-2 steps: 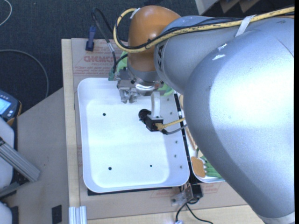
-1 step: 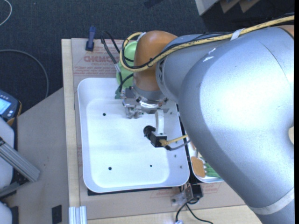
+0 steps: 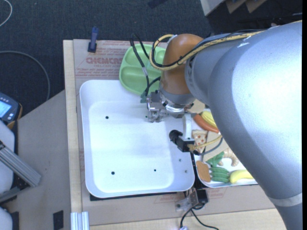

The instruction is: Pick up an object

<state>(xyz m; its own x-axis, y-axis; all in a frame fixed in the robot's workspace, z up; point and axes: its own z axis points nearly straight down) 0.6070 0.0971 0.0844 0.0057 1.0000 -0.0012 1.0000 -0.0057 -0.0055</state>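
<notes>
My gripper [image 3: 153, 113] hangs over the back right part of the left white bin [image 3: 124, 147], close above its floor, under the orange wrist band [image 3: 178, 56]. Nothing can be seen held in it. A light green bowl-shaped object [image 3: 133, 71] lies at the bin's back rim, just behind and to the left of the gripper. The right bin [image 3: 205, 180] is mostly hidden by the grey arm; in its visible strip lie an orange-red piece [image 3: 206, 121], a yellow banana-like piece [image 3: 241, 176], green pieces [image 3: 218, 172] and a tan patterned piece [image 3: 199, 139].
A black fitting [image 3: 179, 140] sits at the wall between the two bins. Cables loop around the wrist. The big grey arm [image 3: 254, 104] covers the right side. A blue clip [image 3: 93, 39] stands at the bench's back left corner.
</notes>
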